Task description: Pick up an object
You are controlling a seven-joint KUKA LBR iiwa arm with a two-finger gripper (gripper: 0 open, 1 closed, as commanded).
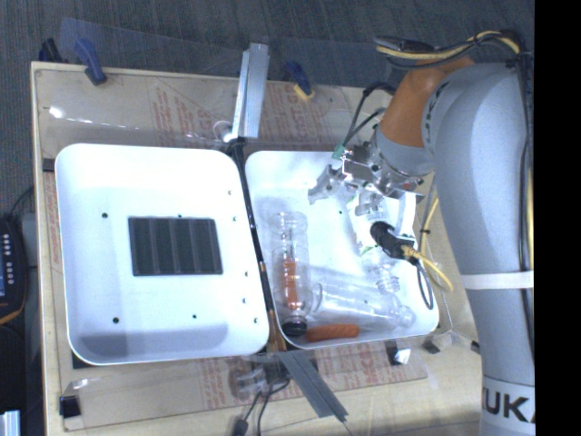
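Two shallow white bins on the table: left bin (pixel 82 189) and right bin (pixel 281 173). One dark ribbed rectangular panel (pixel 175 245) in the left bin. In the right bin, two clear plastic bottles: one upright-lying bottle with an orange inside and dark cap (pixel 290 271), one lying crosswise (pixel 363 300). One orange carrot-like stick (pixel 332 331) at the near rim. Two blue clamps on the far table edge: one at left (pixel 90 59), one at middle (pixel 298 76). One metal divider bar (pixel 250 89) between the bins. Other small clear items near the arm too blurred to count.
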